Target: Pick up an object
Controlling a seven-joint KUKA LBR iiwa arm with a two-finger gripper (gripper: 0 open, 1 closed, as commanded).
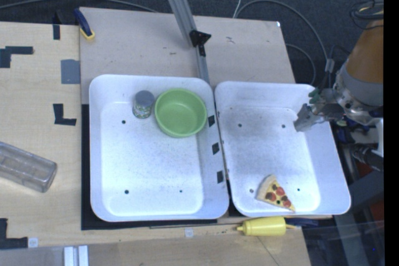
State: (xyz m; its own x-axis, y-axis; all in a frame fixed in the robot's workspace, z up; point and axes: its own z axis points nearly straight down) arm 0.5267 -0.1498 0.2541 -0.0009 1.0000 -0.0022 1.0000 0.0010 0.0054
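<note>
A toy pizza slice lies near the front of the right bin. In the left bin, a green bowl sits at the back, with a small grey can just to its left. My gripper hangs over the right bin's back right part, well behind the pizza slice. Nothing shows between its fingers, and the slant hides how they stand.
A yellow mustard bottle lies on the bench just in front of the right bin. A clear plastic container rests on the bench at far left. A metal pole slants over the back.
</note>
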